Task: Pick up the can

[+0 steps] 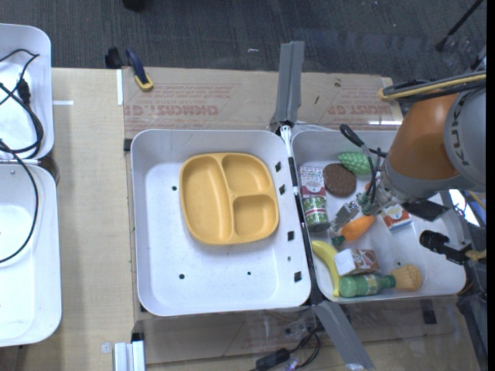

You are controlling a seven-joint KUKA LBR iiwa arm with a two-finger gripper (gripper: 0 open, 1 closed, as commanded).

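Note:
The can (315,212), small with a green label, lies in the right bin (456,284) close to its left wall, just below a white and red carton (312,178). My gripper (343,218) hangs low over the bin, a short way to the right of the can and at the left tip of an orange carrot (360,226). The grey arm with its orange band (427,141) reaches in from the right above it. I see nothing held in the gripper.
The right bin also holds a brown cookie (339,179), a green knobbly item (356,161), a banana (326,261), a green bottle (366,285), a snack packet (360,260) and a small box (397,219). In the left bin (155,269) lies a yellow divided plate (229,198).

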